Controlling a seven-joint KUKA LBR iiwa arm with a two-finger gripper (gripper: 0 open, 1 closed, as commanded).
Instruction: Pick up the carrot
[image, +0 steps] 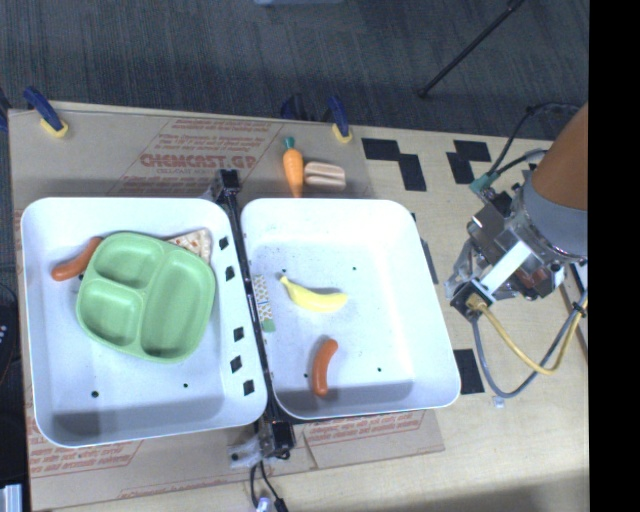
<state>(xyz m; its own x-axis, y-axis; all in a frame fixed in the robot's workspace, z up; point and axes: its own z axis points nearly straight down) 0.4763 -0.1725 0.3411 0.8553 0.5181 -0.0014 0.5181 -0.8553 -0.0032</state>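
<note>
Two shallow white bins sit side by side on the counter (520, 440), a pale wood-toned surface partly covered by brown cardboard sheets (200, 150) printed with red lettering. Black angular marks show on the counter near the hand's side. Blue clamps (45, 112) grip the far edge of the cardboard. Beyond the counter lies dark grey carpeted floor (200, 50).

Item 1: hand (470, 295), at the end of the grey arm, off the right rim of the nearer bin and above bare counter; cannot tell whether it is apart or together. Yellow and grey cables (520, 355) loop beneath it.

Item 2: carrot (292, 168), orange with green top, outside both bins on the cardboard, well apart from the hand, beyond the far rim of the nearer bin. A small tan and pink block (325, 176) lies just beside it on the hand's side.

Item 3: nearer bin (400, 230), holding a banana (314, 296) and an orange-red sausage (322, 365).

Item 4: farther bin (50, 380), holding a green divided tray (147, 296), a second sausage (72, 263) at the tray's far side, and a triangular pizza slice (196, 242) partly under the tray.
</note>
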